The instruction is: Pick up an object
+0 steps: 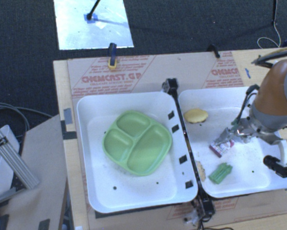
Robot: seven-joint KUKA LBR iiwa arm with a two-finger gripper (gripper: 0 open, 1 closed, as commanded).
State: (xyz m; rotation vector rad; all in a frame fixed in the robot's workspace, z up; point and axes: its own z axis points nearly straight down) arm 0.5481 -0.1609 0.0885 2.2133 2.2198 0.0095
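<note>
Green ridged block [220, 173] sits at the near edge of the right bin [251, 185], lying flat, apart from everything else. Just up-bin from it, the gripper [228, 140] hangs low over the middle of the right bin, fingers pointing left, with a small maroon-and-white item [218, 148] right at the fingertips; can't tell from this angle whether the fingers are open, closed, or actually clamped on it, too much metal clutter and blur there. Item looks like it's on or barely above the bin floor. Arm [278, 96] comes in from the right, orange band above the grey wrist, overhanging the right bin's far-right side. Yellow rounded piece [196, 115] lies near the far-left corner of the right bin, well apart from the gripper. Small tan scrap [201, 170] lies against the divider wall, left of the green block. Left bin [98, 192] holds a green compartment plate [137, 142], roughly centred, flat, rotated slightly. Both bins sit on a cardboard sheet [129, 73] printed with red lettering.
</note>
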